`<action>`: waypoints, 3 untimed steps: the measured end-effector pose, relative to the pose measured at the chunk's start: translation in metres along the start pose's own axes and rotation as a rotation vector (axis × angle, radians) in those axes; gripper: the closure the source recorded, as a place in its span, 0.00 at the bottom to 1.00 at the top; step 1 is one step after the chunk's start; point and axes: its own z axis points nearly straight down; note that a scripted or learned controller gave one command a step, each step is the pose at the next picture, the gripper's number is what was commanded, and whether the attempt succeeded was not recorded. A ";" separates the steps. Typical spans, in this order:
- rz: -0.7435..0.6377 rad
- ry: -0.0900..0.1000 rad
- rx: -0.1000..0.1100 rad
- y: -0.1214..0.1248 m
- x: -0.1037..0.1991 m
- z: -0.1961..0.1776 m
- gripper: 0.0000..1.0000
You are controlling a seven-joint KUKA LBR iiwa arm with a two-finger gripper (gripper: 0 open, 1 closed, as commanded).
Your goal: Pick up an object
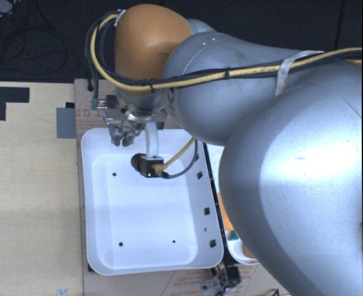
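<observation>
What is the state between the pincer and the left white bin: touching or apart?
Cannot tell. In the camera view the pincer overlaps the back wall of the left bin, but this slanted view shows neither contact nor a gap plainly.

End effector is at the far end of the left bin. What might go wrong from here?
1. The end effector hangs close to the left bin's far wall; descending there may strike the rim.
2. The bin floor beside it shows just small dark dots, so a grasp may catch nothing.
3. The arm covers most of the right bin, hiding what lies there.
</observation>
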 end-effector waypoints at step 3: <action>-0.001 0.000 -0.001 -0.001 0.000 -0.135 1.00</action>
